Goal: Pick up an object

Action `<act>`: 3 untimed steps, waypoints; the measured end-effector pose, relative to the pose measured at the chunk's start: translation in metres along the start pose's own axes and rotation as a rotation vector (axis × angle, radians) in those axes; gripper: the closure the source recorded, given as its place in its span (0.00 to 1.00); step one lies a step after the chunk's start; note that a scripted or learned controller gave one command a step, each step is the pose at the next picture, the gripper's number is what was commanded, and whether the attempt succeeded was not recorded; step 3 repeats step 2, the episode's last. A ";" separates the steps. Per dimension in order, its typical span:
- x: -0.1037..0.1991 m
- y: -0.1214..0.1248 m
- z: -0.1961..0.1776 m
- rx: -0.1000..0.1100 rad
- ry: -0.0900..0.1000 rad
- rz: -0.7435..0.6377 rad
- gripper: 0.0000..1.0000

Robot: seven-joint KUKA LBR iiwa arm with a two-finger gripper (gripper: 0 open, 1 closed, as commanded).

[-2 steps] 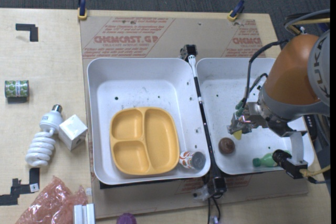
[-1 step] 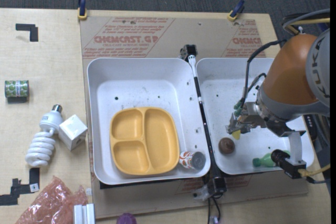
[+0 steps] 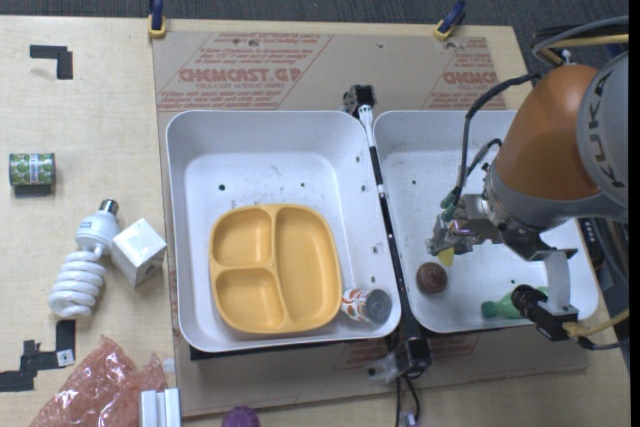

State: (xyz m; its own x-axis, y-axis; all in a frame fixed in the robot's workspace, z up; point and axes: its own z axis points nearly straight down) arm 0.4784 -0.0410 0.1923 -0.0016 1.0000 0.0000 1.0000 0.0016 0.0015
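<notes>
Small brown round object [image 3: 432, 278] resting on the floor of the right bin [image 3: 420, 165], with a green item [image 3: 497, 308] near it along the front wall. End effector [image 3: 447, 240] poised just above the brown object; finger state impossible to tell. Best lowered straight down, centred over it. Left bin [image 3: 200, 155] holding a yellow divided plate [image 3: 275, 267] and a small cup [image 3: 367, 305]. Light bulb [image 3: 82, 267] lying on the tabletop [image 3: 80, 95].
</notes>
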 end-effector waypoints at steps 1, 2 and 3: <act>-0.017 -0.001 0.000 0.001 -0.001 0.003 1.00; -0.005 0.000 0.000 0.001 0.000 0.000 1.00; -0.005 0.000 0.000 0.001 0.000 0.000 1.00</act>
